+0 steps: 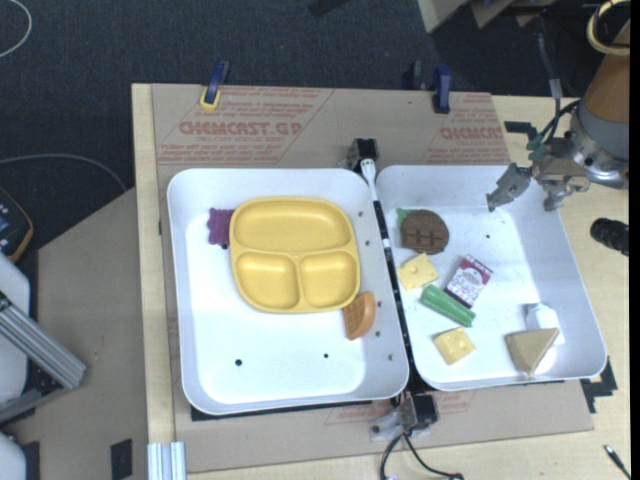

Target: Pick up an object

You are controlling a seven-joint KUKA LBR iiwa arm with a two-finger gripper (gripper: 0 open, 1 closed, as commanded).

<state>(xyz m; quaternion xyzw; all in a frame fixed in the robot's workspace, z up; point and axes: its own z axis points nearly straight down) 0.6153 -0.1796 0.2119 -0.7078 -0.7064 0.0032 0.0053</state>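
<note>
My gripper (524, 194) hangs over the far right corner of the right bin (500, 373), fingers spread open and holding nothing. Below it in that bin lie a brown cookie (424, 230), a yellow cheese piece (418, 270), a green stick (446, 305), a small red and white packet (468, 281), a second yellow cheese cube (455, 345), a tan wedge (532, 349) and a small white item (541, 316). The nearest of them, the cookie and the packet, sit well to the gripper's left and below it.
The left bin (200, 358) holds a yellow divided plate (295, 252), a purple object (219, 226) at the plate's left edge and an orange-brown piece (359, 316) at its lower right. Clamps (211, 91) hold the cardboard base at the back.
</note>
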